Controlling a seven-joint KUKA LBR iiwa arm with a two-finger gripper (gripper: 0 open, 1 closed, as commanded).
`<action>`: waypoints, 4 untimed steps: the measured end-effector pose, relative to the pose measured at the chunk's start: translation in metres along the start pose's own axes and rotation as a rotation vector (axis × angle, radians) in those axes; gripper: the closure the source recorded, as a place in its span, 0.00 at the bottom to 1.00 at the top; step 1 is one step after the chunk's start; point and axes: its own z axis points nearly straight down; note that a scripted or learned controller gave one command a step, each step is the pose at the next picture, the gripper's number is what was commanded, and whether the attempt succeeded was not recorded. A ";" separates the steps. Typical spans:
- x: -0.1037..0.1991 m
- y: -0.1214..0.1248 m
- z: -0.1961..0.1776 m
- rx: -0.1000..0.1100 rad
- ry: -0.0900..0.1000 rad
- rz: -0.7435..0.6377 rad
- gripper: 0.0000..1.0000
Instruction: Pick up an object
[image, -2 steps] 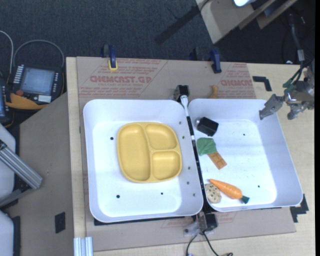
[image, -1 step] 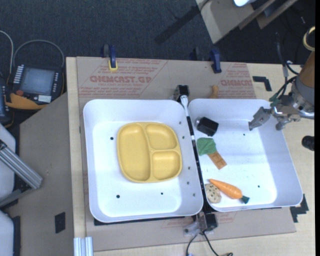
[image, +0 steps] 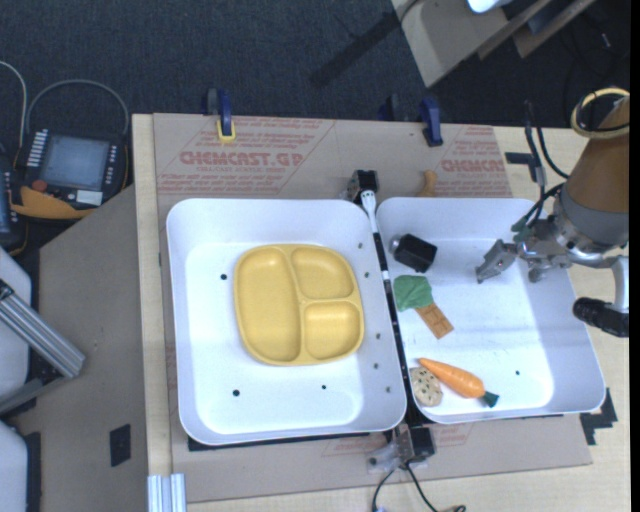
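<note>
My gripper (image: 514, 265) hangs over the upper right part of the right bin (image: 560, 340), open, with nothing between its fingers. Left of it lies a black block (image: 414, 252). Below that block sit a green piece (image: 412, 292) and a brown cracker-like piece (image: 435, 320). Near the bin's front edge lie an orange carrot (image: 455, 379) and, touching it on the left, a speckled cookie (image: 424, 386). The gripper is apart from all of them.
The left bin (image: 200, 300) holds a yellow divided plate (image: 297, 303). A black rail (image: 381, 270) runs between the two bins. The grey arm with its orange band (image: 600, 170) comes in from the right.
</note>
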 end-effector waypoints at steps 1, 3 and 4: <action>0.007 -0.005 0.047 -0.001 0.000 0.000 0.00; 0.005 0.008 -0.024 -0.017 -0.006 -0.002 1.00; 0.011 0.010 -0.087 -0.018 -0.006 -0.002 1.00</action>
